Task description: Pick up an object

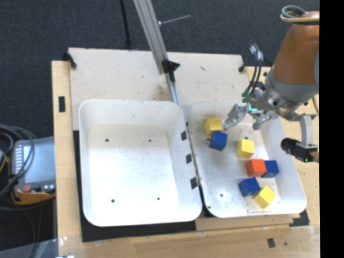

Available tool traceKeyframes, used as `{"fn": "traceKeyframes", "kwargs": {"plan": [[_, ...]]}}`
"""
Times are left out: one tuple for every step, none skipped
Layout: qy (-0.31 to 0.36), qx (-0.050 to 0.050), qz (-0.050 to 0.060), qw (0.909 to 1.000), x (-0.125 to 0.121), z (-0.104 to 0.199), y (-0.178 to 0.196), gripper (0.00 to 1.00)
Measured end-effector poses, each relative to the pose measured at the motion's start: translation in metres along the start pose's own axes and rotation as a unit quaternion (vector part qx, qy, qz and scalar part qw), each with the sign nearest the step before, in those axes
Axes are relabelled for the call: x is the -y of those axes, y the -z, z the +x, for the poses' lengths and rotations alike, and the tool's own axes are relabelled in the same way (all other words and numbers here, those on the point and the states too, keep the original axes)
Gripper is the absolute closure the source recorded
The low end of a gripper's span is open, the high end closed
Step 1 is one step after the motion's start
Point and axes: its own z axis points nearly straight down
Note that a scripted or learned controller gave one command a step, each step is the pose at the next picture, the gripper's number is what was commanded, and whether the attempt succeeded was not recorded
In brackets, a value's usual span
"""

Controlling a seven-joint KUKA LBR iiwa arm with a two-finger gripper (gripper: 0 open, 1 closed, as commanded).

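Bench [118,77] with two white bins [134,160] on dark carpet [54,15]; fingers [244,117] spread, nothing between them.

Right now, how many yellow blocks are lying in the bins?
3, all in the right bin: one yellow block at the upper left near the tool, one in the middle, one at the bottom. The arm might hide another.
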Motion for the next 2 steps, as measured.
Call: {"fn": "traceKeyframes", "kwargs": {"plan": [[-0.001,0.000,-0.002,1.0000,-0.001,0.000,0.002,0.00],[-0.002,0.001,0.001,1.0000,-0.004,-0.012,-0.051,0.00]]}}
